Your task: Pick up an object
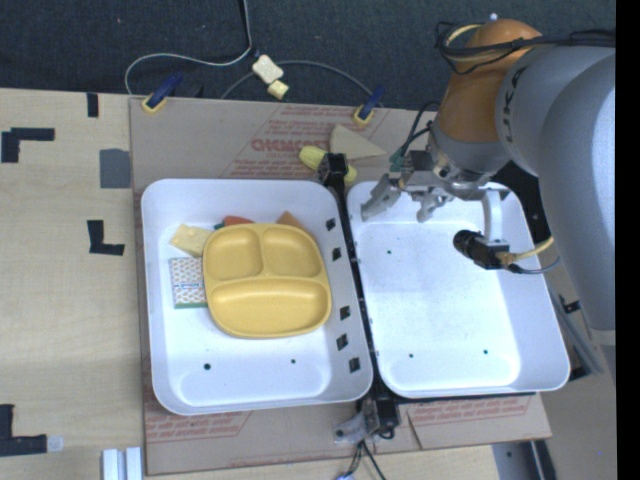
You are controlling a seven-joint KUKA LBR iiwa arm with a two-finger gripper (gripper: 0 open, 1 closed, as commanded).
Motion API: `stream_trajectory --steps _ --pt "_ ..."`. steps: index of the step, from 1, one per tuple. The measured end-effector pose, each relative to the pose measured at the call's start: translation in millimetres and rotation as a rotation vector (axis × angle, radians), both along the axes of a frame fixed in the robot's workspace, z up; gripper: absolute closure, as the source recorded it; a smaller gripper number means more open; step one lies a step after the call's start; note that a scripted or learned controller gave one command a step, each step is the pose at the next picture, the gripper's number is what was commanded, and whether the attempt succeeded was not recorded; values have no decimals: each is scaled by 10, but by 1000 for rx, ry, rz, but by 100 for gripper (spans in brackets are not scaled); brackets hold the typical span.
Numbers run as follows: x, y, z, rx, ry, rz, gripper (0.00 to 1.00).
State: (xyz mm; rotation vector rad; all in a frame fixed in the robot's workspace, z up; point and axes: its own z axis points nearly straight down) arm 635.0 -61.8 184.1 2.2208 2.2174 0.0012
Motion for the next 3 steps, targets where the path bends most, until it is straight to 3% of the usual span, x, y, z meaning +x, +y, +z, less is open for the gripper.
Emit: stream_trajectory --steps 1,2,3 --pt "-698 -745 -477 0 13 -7 0" --pt "-224 -324 -1018 0 3 6 0" --pt "258 -403 -985 1 -1 5 0"
